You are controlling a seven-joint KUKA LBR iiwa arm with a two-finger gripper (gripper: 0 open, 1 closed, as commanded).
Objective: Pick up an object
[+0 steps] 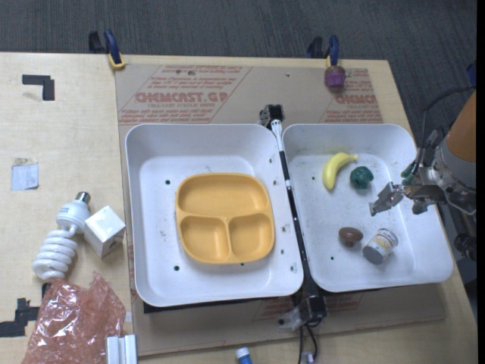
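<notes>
In the right bin (424,275) lie a yellow banana (338,170), a dark green lump (361,176), a brown rounded object (349,236) and a small tipped-over can (380,246). My gripper (403,201) hangs over the right side of this bin, just above the can and to the right of the green lump. Its fingers (384,199) are spread open with nothing between them. A yellow divided plate (225,218) rests in the left bin (144,203).
On the bench left of the bins sit a spiral light bulb (61,241), a white cube (104,230) and a crumpled pink bag (68,321). A purple object (335,76) and blue clamps (114,50) stand at the board's far edge.
</notes>
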